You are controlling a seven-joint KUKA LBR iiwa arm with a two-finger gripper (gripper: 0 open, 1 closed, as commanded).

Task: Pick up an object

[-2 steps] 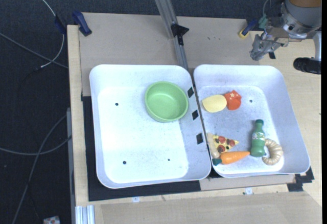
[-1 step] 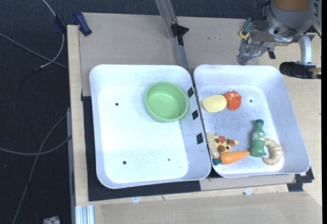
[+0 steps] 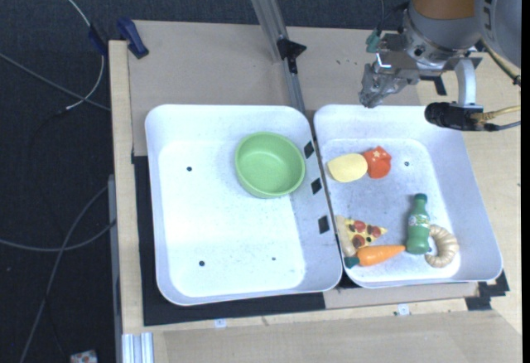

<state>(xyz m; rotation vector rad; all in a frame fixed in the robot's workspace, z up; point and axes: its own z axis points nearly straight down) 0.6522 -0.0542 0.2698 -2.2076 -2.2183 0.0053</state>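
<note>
The arm's grey two-finger gripper (image 3: 374, 94) hangs over the far rim of the right white bin (image 3: 464, 179); whether it is open or shut I cannot tell. Below it in that bin lie a yellow plastic lemon (image 3: 347, 167) touching a red plastic pepper (image 3: 378, 162), and well beyond those a green toy bottle (image 3: 417, 225).

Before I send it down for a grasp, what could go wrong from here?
The gripper hangs over the right bin's far rim, so a straight descent may hit the rim. The lemon and red pepper touch, so a grab could nudge both. The bottle, pretzel, carrot and pizza slice crowd the near corner.
</note>
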